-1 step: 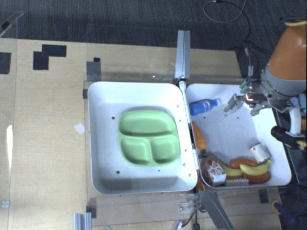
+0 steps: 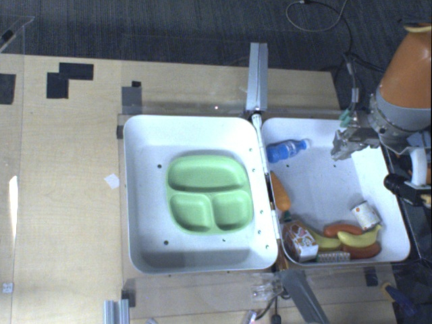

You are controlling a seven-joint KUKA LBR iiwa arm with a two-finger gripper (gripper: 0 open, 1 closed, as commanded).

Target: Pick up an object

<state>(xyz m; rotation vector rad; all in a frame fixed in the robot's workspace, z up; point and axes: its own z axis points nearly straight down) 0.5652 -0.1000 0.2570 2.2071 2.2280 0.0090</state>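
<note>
My gripper [image 2: 342,147] hangs over the upper right part of the right bin [image 2: 317,187], with nothing between its fingers. A blue bottle [image 2: 286,150] lies on its side to the left of it, near the bin's top left. Along the bin's front edge lie a yellow banana [image 2: 358,235], a red sausage-like piece [image 2: 361,250], a round brown packet [image 2: 300,240] and a small white can [image 2: 365,214]. An orange carrot-like item [image 2: 281,196] rests against the left wall.
The left bin [image 2: 145,181] holds a green divided tray [image 2: 208,192]. A metal post [image 2: 257,79] stands behind the divider between the bins. The orange-banded arm [image 2: 408,73] fills the upper right.
</note>
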